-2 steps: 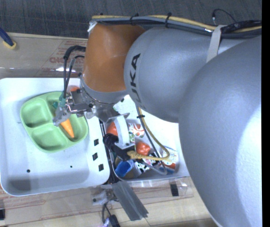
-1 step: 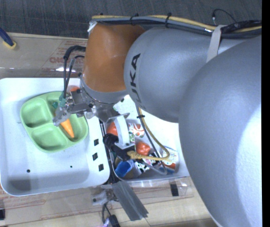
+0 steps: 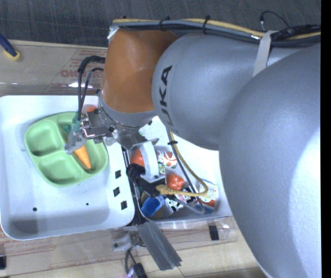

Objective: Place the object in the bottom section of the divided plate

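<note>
Right now the orange carrot-shaped piece [image 3: 83,156] lies in the green divided plate [image 3: 43,141], just under the gripper [image 3: 78,133].

It is a small tapered orange object, resting in the plate's right-hand section, close to the rim that faces the second bin. The gripper hangs directly above its upper end, perhaps touching it; whether its fingers are spread or closed on anything I cannot tell from this angle. The plate sits in the left white bin [image 3: 14,213], toward that bin's upper half. Beside it, the right bin [image 3: 208,216] carries a jumble of small items: something blue [image 3: 151,206], an orange-red piece [image 3: 175,182], printed packaging. The grey arm [image 3: 240,97] with its orange band [image 3: 130,68] looms over most of that side.
</note>
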Controlling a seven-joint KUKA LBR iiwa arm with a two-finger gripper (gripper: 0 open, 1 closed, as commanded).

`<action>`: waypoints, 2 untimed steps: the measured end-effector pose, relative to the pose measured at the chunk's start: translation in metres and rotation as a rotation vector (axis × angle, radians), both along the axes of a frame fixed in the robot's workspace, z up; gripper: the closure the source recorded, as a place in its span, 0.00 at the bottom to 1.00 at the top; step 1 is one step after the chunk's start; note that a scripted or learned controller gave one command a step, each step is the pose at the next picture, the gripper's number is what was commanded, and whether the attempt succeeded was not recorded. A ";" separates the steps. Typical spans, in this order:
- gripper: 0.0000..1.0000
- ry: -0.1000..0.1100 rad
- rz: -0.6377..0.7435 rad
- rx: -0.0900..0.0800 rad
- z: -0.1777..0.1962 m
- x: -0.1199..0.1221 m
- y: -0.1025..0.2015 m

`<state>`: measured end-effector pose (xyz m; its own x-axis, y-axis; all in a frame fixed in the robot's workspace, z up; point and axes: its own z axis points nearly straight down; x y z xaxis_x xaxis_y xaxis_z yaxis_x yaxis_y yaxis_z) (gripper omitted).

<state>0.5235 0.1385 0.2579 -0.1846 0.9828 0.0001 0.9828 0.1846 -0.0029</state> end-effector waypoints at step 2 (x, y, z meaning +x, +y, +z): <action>0.00 0.002 0.104 0.000 -0.040 -0.024 0.004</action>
